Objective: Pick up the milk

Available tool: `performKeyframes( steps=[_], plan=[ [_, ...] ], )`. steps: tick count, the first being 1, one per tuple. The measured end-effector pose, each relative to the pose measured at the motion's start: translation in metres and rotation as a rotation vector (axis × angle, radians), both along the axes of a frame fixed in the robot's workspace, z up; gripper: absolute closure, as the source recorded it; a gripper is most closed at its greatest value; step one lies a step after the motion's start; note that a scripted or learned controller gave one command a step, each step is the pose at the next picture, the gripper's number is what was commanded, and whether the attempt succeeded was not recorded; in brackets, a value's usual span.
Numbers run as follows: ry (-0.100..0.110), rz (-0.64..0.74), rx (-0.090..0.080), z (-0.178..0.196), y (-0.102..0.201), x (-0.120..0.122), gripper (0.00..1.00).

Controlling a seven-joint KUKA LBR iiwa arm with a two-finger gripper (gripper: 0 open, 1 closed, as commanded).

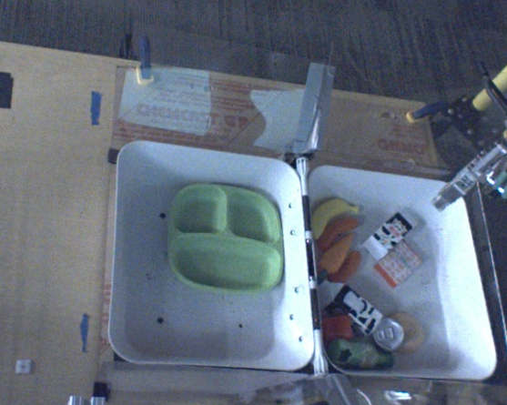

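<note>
The milk [390,238] is a small white carton with black patches and an orange-pink panel. It lies on its side in the upper middle of the right bin [465,269]. My gripper [450,192] hangs over the bin's far right corner, slanting down and to the left from the grey wrist. It is above and to the right of the carton, clearly apart from it, with nothing seen in it.
A banana [330,212] and orange pieces [338,246] lie left of the milk by the divider. A black-and-white pack [359,310], a can [388,335], a red item [337,326] and a green item [354,352] crowd the near corner. A green divided plate [226,238] sits in the left bin [131,301].
</note>
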State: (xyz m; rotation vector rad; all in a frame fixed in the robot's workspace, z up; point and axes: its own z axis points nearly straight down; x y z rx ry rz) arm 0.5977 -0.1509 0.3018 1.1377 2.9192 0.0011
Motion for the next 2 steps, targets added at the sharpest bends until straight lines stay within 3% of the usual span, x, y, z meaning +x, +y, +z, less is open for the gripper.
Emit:
performKeyframes(
  steps=[1,2],
  plan=[
    [0.004,-0.017,0.002,-0.002,-0.007,-0.078,1.00],
    [0.007,-0.202,0.003,-0.044,0.021,-0.117,1.00]
  ],
)
